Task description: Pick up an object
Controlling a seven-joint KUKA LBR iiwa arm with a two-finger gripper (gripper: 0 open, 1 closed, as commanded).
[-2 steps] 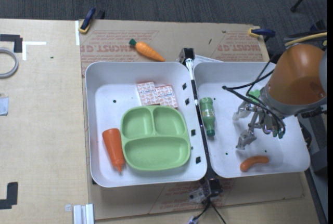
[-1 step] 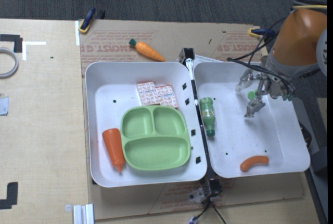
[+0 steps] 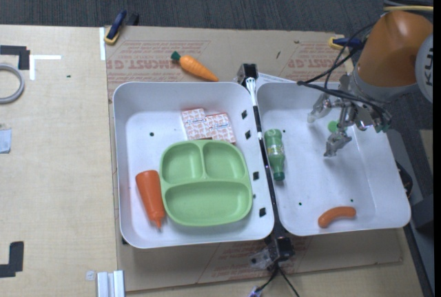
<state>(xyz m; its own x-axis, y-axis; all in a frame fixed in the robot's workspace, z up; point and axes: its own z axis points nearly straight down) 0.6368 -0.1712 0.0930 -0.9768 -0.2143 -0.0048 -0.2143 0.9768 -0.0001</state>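
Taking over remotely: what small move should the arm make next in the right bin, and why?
Probably shift the gripper toward the green bottle lying along the right bin's left wall. Nothing shows between its fingers, and the bottle is the nearest object.

Pale wooden worktop, with a brown cardboard sheet laid flat across it. On the cardboard, two white bins touch side by side: left bin, right bin. A toy carrot lies just behind the left bin. Far left, possibly a metal ring; at the cardboard's back corner, a blue clip.
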